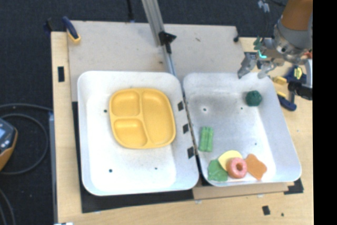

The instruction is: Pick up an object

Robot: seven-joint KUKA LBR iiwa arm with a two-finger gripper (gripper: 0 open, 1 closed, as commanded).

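Observation:
My gripper (253, 69) hangs over the far edge of the right bin (231, 108), open, with nothing between its fingers. A dark green ball (254, 98) lies just below it in the bin's far right part. A light green block (206, 139) rests near the bin's left wall. At the near edge sit a green leafy piece (216, 171), a yellow disc (229, 158), a pink doughnut (237, 167) and an orange piece (256, 166), bunched together.
The left bin (95, 166) holds a yellow divided plate (142, 117). A metal post (150, 2) rises behind the bins, with a black clamp at its base. Blue clamps lie at the bench's right edge (288, 97) and far left corner (72, 29).

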